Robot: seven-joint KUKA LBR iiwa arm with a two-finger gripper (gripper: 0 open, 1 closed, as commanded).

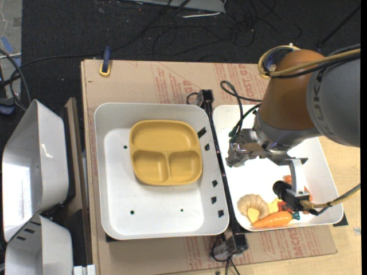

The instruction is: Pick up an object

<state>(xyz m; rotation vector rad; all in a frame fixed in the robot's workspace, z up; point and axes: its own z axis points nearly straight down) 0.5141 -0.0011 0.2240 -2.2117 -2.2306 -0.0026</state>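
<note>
Landmark: the carrot [274, 220], orange, is lying flat close to the near wall of the right bin [321, 162], and all positions below are taken from it.
Candidate for pick: the carrot itself is judged the most reachable item, since its long side is exposed from above.
Neighbours: a tan ridged piece [250, 201] is seen just up and left of the carrot, apparently touching it. A small yellow piece [253, 214] is lodged between the two.
Unidentified: small red-orange scraps are noted up and right of the carrot, partly hidden, and their kind cannot be stated.
Gripper position: the gripper [237, 152] is found well apart from the carrot, up and to its left, over bare bin floor. Nothing is seen held in it.
Gripper closure: whether it is spread or pressed together cannot be told, as the tips are masked by the wrist.
Elsewhere: a yellow divided plate [166, 152] is recorded far to the carrot's left, in the left bin [114, 153].
Handling, as judged: the carrot is expected to be a light, stiff, smooth toy, not fragile, but liable to slide out along its taper.
Hold point, as advised: it should be taken across the thicker middle, square to its length.
Risk: the nearby bin wall and the touching tan piece may obstruct the descent.
</note>
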